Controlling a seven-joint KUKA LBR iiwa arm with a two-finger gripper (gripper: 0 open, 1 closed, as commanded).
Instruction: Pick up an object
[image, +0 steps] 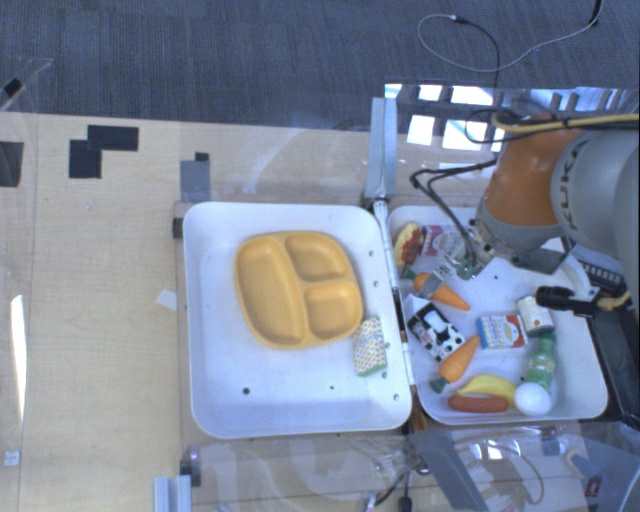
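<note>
The right bin (505, 288) holds several toy foods: an orange carrot (450, 295), a second carrot (460, 358), a black-and-white box (430, 328), a small carton (498, 330), a can (535, 315), a green bottle (540, 362), a banana (488, 384), a red sausage (478, 403) and a white egg (532, 399). My gripper (464, 260) hangs low over the bin's far left part, just above and right of the first carrot. A red-and-yellow packet (410, 243) lies to its left. Nothing is visibly held.
The left bin (205, 300) bears a yellow divided plate (298, 287) and a small patterned pouch (370, 346) near the shared wall. The grey arm with its orange band (525, 185) covers the right bin's far right corner. Black cables (440, 180) loop near the wrist.
</note>
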